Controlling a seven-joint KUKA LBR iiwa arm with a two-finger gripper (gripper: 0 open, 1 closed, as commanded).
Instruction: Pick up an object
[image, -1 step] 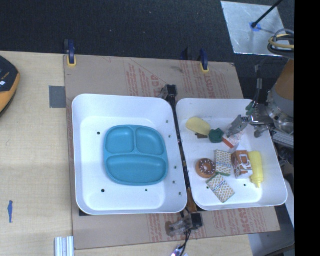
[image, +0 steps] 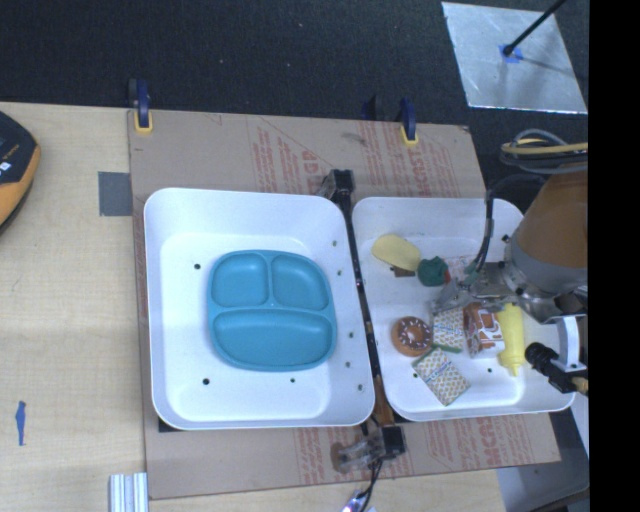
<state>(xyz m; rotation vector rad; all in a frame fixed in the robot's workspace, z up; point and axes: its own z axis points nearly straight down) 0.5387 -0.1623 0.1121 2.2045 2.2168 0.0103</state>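
The right bin (image: 400, 405) holds several small objects. A yellow banana-like piece (image: 397, 251) lies at the back, with a green item (image: 432, 270) beside it. Nearer the front are a brown frosted donut (image: 411, 336), two patterned packets (image: 441, 377) (image: 449, 328), a brown and white carton (image: 484, 330) and a yellow bottle (image: 511, 338). The arm (image: 555, 235) reaches in from the right. Its gripper (image: 468, 290) hangs low over the middle of the bin, just right of the green item and above the carton and the upper packet.
The left bin (image: 170, 300) holds a blue divided plate (image: 271, 308). A black clamp (image: 340, 183) sits at the bins' back junction, and cables and a connector (image: 365, 450) lie at the front. A yellow and black object (image: 15, 165) rests at the far left of the bench.
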